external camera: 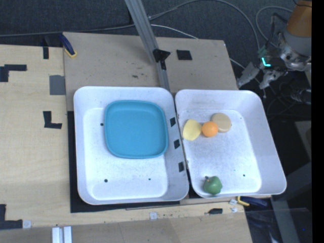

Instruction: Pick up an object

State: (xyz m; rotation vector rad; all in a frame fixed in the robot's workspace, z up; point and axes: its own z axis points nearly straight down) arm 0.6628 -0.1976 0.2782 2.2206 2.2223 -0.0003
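Gripper hangs at the frame's upper right, beyond the right bin; its fingers spread open, holding nothing. Yellow, orange and tan objects cluster mid-bin, with a green one near the bottom edge.

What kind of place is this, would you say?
Probably a robotics lab bench set up for picking trials: two white bins side by side, toy-like items such as an orange ball and a blue plate, a robot arm at the edge, loose cables behind.
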